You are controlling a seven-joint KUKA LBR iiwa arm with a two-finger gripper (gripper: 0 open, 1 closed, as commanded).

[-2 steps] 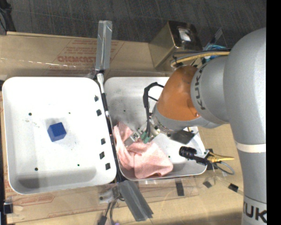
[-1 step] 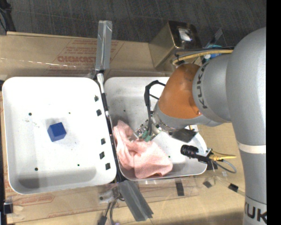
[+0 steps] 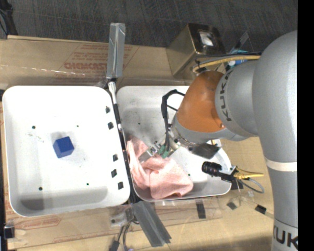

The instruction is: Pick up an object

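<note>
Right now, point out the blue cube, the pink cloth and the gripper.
blue cube (image 3: 64, 146): camera view, its top face, in the left bin.
pink cloth (image 3: 159, 175): camera view, middle of the crumpled folds, in the right bin.
gripper (image 3: 161, 151): camera view, its tip at the cloth's upper edge.

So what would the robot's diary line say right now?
gripper: down on pink cloth, right bin | grasp: unclear | blue cube: left bin

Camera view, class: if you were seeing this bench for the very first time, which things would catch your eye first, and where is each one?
The big grey arm with its orange band dominates the right side, reaching down into the right bin. Its end effector sits at a crumpled pink cloth in that bin's near left corner. In the left bin, a small blue cube stands out alone against the white.
</note>
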